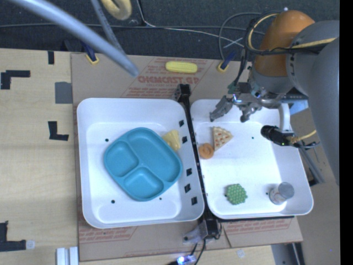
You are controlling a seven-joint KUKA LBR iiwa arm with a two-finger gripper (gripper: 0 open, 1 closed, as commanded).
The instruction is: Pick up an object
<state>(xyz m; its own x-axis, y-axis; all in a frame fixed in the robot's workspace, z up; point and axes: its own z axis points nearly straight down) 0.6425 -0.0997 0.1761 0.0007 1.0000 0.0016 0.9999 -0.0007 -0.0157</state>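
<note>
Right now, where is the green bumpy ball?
The green bumpy ball lies in the right white bin, near its front edge, left of the small grey metal cylinder.

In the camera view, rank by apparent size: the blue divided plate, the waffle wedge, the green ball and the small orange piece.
1. Blue divided plate, by far the largest.
2. Waffle wedge.
3. Green ball, close to the wedge.
4. Orange piece, smallest.

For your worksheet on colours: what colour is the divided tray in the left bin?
Light blue; the divided tray shows clearly in the camera view.
</note>
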